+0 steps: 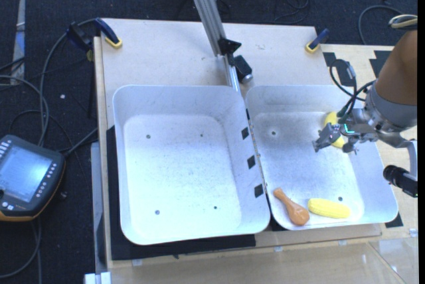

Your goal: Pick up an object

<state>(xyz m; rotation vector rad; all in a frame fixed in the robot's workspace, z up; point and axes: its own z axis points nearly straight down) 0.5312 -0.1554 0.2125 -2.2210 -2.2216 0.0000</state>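
Your desk (172, 50) is a pale board on dark carpet, with two yellow-tipped clamps at its far corners. Two shallow white bins sit on it side by side, touching along the middle. The left bin (133, 110) is the bigger-looking one from this angle. The right bin (292, 113) carries the things. A slanted metal rail (206, 0) comes down from the top and ends at the far edge where the bins meet.

Your arm (398, 87) comes in from the right, orange band showing above the grey wrist, reaching over the right bin's right side. The end effector (330, 137) hangs over the right bin's middle-right area, pointing left. A small yellow thing (331, 119) sits right against it, partly hidden behind the metal; you cannot tell whether it is between the fingers or just behind them, and you cannot tell whether the fingers are apart or together.

Near the right bin's front edge lies a yellow corn-like piece (329, 208), lying flat, well apart from the end effector. Just beside it, to its left, lies an orange drumstick-shaped toy (293, 207), thin end pointing to the far left. A handheld control pad (26, 176) lies on the floor at the left, cabled.
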